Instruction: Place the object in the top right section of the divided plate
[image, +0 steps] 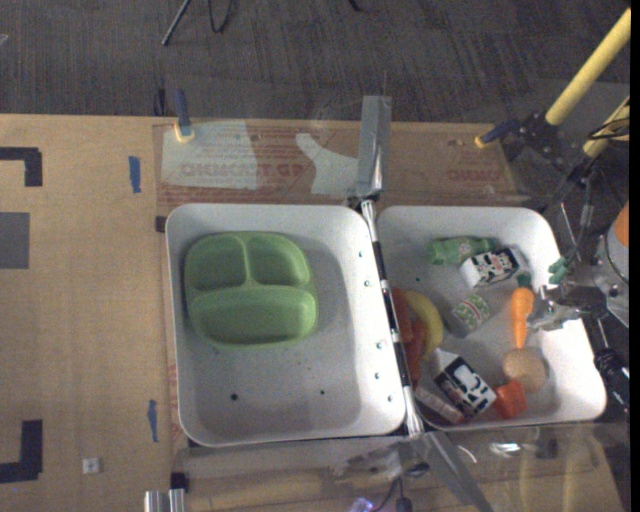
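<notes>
Carrot (520, 315) just left of claw (556, 308)

A grey metal gripper (560, 305) with teal fittings, dark cables and an orange patch above.

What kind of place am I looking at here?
Probably a robot lab test bench: two white bins on a cardboard-covered table, a green divided plate in one, toy food like a carrot in the other, carpet beyond.

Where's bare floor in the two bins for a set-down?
Left bin: floor is free below and right of the green divided plate. Right bin: crowded; a small bare patch at its top left, above the banana and left of the green carton.
</notes>
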